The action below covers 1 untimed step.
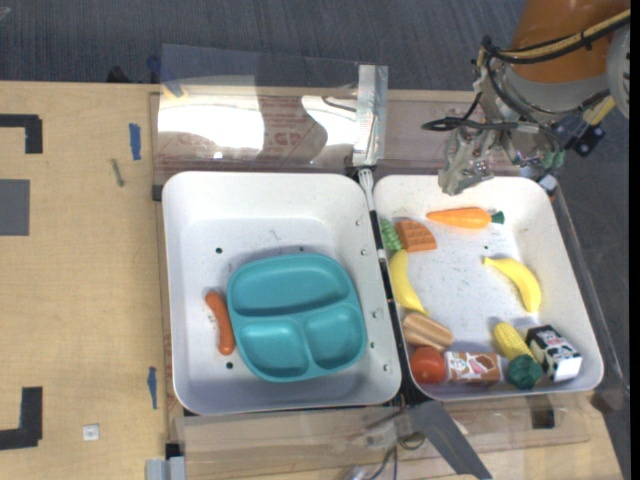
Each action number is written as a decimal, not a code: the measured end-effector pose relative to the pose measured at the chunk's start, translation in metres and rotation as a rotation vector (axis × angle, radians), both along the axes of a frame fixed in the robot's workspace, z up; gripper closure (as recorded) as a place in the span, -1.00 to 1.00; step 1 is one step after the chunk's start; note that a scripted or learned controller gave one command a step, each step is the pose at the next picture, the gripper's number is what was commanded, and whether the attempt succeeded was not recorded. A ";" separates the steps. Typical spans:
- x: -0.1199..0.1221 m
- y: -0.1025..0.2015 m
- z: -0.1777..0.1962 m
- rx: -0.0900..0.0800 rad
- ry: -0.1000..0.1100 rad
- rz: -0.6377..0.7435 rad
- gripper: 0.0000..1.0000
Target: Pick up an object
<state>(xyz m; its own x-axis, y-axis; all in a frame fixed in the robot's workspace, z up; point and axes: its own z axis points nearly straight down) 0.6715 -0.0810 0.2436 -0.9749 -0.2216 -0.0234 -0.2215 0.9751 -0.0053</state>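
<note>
My gripper [467, 173] hangs over the far rim of the right bin [570, 268], just above and left of an orange carrot [463, 218]. Its fingers look slightly apart, open, with nothing between them. The right bin also holds a yellow banana [517, 280], a second yellow banana [403, 280] along the left wall, an orange waffle-like piece [415, 236], a hot dog [427, 328], a red tomato [428, 365], a small labelled can [472, 367], a corn cob [511, 340], a green piece [522, 371] and a black-and-white box [553, 352].
The left bin [200, 218] holds a teal divided plate [296, 314] and a red sausage [221, 321] beside it. A clear plastic panel with a taped metal post [369, 118] stands behind the bins. The arm's orange band [570, 8] looms at the top right.
</note>
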 end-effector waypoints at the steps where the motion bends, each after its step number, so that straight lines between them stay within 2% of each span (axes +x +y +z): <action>1: -0.002 0.073 0.036 0.005 0.008 -0.039 1.00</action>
